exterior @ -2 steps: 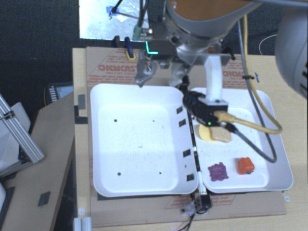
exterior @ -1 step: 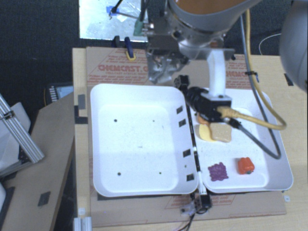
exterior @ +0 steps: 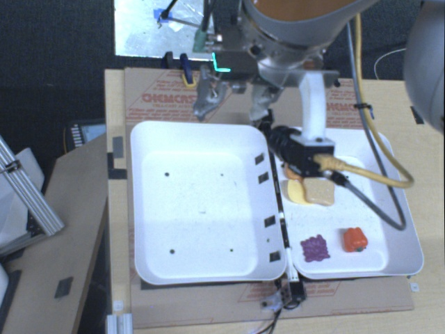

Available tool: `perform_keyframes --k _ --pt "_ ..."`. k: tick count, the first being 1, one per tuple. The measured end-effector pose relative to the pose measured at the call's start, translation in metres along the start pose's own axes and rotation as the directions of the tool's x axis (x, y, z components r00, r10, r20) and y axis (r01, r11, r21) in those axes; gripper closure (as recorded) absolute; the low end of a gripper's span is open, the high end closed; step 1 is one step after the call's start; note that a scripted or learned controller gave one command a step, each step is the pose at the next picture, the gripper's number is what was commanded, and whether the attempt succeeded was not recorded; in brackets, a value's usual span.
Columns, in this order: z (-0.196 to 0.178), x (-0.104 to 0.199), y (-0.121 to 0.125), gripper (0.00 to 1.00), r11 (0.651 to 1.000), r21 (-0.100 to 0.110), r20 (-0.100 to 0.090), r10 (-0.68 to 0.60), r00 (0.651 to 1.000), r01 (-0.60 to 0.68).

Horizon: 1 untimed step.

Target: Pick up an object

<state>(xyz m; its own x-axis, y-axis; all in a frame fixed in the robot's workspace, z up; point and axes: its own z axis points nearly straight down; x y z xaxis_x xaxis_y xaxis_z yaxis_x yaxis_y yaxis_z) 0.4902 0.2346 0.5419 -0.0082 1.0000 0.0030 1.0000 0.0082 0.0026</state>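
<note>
My gripper (exterior: 233, 104) hangs high over the far rim of the left bin (exterior: 201, 134). Its two fingers (exterior: 206, 100) stand wide apart, open, with only cardboard showing between them. The right bin (exterior: 400, 245) holds the objects: a tan bread-like slice (exterior: 321, 192) overlapping a yellow piece (exterior: 297, 193), a purple grape cluster (exterior: 315, 248) and a red-orange pepper (exterior: 354, 239). All of them lie well to the right of and nearer than the gripper.
A white post with a black fitting (exterior: 306, 152) and a yellow cable (exterior: 368, 176) reach over the right bin's far part, close to the tan slice. The raised divider (exterior: 278, 207) separates the two bins. Brown cardboard (exterior: 156, 96) lies under both.
</note>
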Motion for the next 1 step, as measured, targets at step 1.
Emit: perform_keyframes --k 1 --pt "-0.0113 0.0004 0.0003 1.0 1.0 -0.002 -0.002 -0.003 1.0 0.003"
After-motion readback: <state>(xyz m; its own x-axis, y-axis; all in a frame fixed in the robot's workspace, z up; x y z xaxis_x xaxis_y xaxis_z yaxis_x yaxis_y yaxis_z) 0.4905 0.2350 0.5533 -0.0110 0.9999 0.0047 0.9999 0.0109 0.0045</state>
